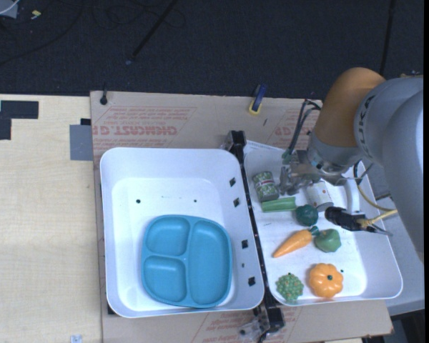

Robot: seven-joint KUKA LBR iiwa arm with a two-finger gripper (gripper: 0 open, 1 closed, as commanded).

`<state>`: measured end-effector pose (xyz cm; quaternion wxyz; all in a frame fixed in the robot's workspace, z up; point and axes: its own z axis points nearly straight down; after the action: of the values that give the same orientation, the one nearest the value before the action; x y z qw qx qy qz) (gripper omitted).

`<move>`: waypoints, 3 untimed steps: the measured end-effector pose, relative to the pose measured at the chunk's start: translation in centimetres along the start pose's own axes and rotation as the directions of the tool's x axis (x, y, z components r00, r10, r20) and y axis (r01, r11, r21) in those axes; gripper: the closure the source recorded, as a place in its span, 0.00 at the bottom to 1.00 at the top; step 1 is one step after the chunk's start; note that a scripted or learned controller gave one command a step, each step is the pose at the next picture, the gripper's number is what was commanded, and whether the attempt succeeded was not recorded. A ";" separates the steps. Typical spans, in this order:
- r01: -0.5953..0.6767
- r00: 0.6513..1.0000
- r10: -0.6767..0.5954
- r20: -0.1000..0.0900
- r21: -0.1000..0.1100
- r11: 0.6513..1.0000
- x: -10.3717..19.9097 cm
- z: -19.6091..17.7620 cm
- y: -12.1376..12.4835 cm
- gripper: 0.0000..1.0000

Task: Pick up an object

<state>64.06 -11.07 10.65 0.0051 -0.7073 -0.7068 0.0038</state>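
— Claw [293, 179] sits low in the right bin [368, 263]. I cannot tell whether it is apart or together, and nothing shows clamped in it.

— What is within its reach?

— A small can [266, 184] is just beside it, on the side toward the other bin. A green stick [278, 205] lies just in front of it, close against the can. A dark green ball [306, 214] sits at the stick's far end. I judge the can or the stick to be the likely pick.

— So what could go wrong?

— Crowding. Those three sit so close that a closing claw may catch two at once. It may also nudge the can over, or roll the ball off and close on air. The stick lies flat, so a shallow descent could skid across it.

— And farther out?

— Beyond the ball are a carrot [293, 243] and a green pepper [328, 240]. A pumpkin [325, 280] and a broccoli head [289, 287] are well apart from the claw, at the near wall.

— The count?

— There is one of each, so seven things in that bin. One blue plate [186, 259] lies in the left bin [164, 181], farthest from the claw. The bench [43, 227] carries two bins.
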 end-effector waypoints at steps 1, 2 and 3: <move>0.000 1.000 0.000 0.002 -0.015 1.000 0.1 -6.3 -0.1 1.00; 0.001 1.000 -0.001 0.002 -0.016 1.000 0.0 -11.6 0.0 1.00; 0.003 1.000 -0.003 0.000 -0.008 1.000 5.3 -11.5 -3.0 1.00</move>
<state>61.23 -5.76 22.20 0.0025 -0.7061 -0.7081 0.0008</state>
